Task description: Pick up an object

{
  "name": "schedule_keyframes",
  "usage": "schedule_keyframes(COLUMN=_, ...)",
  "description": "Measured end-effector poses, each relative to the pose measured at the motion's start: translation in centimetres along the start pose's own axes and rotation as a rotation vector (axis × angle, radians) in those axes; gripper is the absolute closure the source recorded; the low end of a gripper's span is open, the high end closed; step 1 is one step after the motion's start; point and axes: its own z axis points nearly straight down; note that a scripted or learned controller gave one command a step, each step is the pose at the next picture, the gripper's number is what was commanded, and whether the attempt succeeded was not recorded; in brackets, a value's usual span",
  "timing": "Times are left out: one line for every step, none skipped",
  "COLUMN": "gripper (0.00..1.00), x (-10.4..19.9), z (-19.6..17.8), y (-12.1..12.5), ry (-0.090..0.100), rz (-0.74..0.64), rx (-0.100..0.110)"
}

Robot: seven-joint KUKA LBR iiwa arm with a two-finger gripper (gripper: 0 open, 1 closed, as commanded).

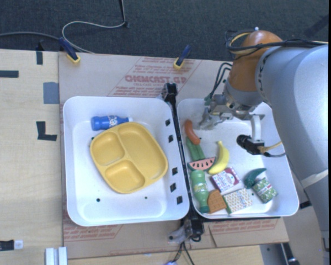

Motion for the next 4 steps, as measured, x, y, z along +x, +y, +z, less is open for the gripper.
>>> schedule_keyframes(gripper=0.00, x=0.0, z=0.0, y=0.0, ry=-0.001, rz=0.000, rx=0.000)
schedule_keyframes(gripper=0.00, x=-0.7, z=1.0, y=-0.9, ry=0.003, rz=-0.001, rx=-0.001)
schedule_keyframes(gripper=0.00, x=-1.0, z=1.0, y=-1.2, ry=0.003, rz=-0.001, rx=-0.001)
schedule_keyframes(gripper=0.00, x=-0.2, z=1.1, y=0.0, ry=-0.006, rz=0.003, rx=0.009)
